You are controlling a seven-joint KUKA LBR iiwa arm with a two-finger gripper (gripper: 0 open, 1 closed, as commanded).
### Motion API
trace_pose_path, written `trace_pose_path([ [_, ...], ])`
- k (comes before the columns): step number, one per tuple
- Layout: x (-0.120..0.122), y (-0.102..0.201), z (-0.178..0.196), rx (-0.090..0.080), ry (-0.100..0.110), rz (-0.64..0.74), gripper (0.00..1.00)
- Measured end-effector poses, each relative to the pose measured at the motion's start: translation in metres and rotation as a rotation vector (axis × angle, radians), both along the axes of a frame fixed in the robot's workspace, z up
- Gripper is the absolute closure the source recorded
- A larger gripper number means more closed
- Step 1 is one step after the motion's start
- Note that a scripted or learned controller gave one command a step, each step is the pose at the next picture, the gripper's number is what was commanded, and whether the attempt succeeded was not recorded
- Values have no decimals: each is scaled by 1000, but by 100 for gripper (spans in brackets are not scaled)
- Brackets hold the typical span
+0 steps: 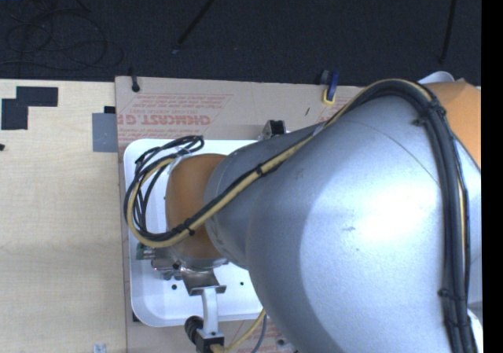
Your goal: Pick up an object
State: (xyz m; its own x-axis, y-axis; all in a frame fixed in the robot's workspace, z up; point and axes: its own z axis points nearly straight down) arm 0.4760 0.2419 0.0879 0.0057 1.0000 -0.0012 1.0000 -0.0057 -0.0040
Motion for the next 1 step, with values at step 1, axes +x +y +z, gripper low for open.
trace_pose_path([
  [1, 0, 1, 64, 1, -3, 6, 100],
])
